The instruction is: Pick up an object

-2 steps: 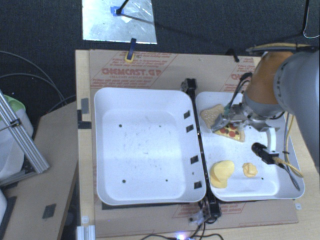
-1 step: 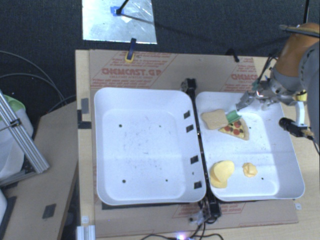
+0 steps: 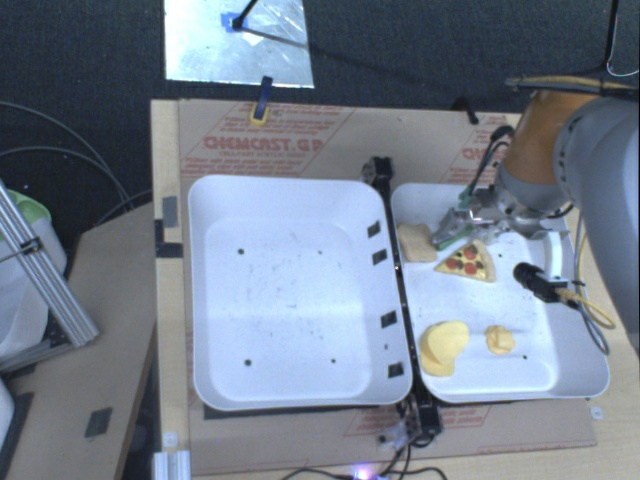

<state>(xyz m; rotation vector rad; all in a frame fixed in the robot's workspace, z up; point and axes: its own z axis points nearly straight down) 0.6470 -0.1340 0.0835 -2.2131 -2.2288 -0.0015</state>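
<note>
Arm (image 3: pixel 590 158) comes in from the right, with its orange band (image 3: pixel 535 133) over the far right corner of the worktop (image 3: pixel 165 298). Gripper (image 3: pixel 452 233) is low over the right bin (image 3: pixel 530 373), in its far left part, angled down towards the left.

Gripper open or closed: can't tell from this angle, it reads as one narrow grey-green bar.

All the pickable things are in the right bin:
- toy pizza slice (image 3: pixel 468 262): flat on the bin floor, just near-right of the gripper tip. Touching or not, can't tell.
- tan slab (image 3: pixel 416 242): against the bin's left wall, just left of the gripper tip.
- yellow lump (image 3: pixel 442 347): near left area, well apart from the gripper.
- small yellow piece (image 3: pixel 499 340): just right of the lump, not touching it.

The gripper tip sits between the tan slab and the pizza slice. Both look to be lying on the bin floor.

The left bin (image 3: pixel 290 298) is side by side with the right one. Black clips (image 3: pixel 380 258) run along the shared edge. Both bins sit on a printed cardboard sheet (image 3: pixel 300 138) on the worktop. A blue and yellow clamp (image 3: pixel 262 103) is on the sheet's far edge.
</note>
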